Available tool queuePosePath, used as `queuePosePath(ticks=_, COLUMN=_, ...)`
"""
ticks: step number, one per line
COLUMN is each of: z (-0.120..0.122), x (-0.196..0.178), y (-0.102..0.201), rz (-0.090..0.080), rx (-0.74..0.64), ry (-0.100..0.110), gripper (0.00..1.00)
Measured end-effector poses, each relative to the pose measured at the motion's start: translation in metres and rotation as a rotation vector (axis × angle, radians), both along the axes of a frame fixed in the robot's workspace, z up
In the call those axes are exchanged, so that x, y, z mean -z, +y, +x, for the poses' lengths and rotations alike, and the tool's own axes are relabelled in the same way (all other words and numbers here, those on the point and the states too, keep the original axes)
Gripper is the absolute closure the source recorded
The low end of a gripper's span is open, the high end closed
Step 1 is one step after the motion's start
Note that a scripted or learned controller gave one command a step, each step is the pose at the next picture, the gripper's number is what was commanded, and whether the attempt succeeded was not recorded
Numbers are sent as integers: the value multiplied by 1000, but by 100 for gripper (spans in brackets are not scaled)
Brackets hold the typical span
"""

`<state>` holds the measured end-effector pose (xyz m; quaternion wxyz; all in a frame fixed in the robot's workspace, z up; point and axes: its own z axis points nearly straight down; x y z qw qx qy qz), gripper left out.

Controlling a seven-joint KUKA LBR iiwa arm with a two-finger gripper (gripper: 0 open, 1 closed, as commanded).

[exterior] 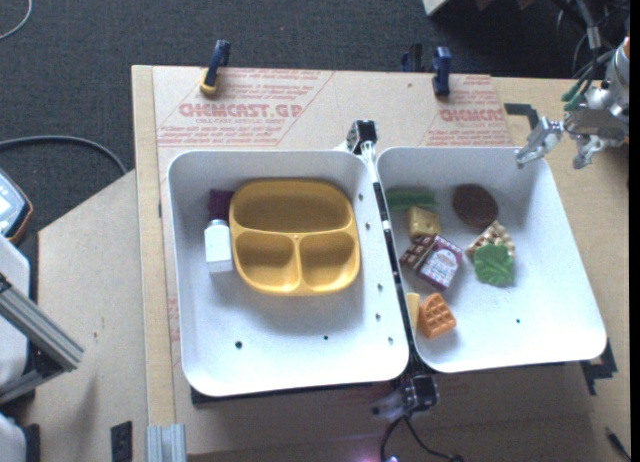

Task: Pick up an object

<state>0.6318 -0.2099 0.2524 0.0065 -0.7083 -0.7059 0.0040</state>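
Two white bins are sitting side by side on the bench, and the gripper (558, 144) is hovering over the far right corner of the right bin (560, 295), its two fingers spread apart with nothing between them. Nearest to the gripper, just below and to its left, a dark brown round patty (474, 204) is lying on the bin floor. Below the gripper, a green leafy piece (494, 264) is resting against a pale speckled piece (493, 239). Farther left of the gripper, a yellow cheese block (423, 222) is sitting under a green strip (411, 198), and a small chocolate-coloured packet (432, 260) is lying beside them. An orange waffle piece (434, 315) is lying farthest below the gripper, near the divider. Well away to the gripper's left, the left bin (200, 335) is holding a yellow divided tray (295, 235), with a small white bottle (218, 246) touching its left edge.
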Motion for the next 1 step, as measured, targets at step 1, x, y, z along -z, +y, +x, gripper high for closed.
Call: queuePosePath(ticks=1, z=2, x=-9, y=1, rz=-3, rx=-3, ry=-14, gripper=0)
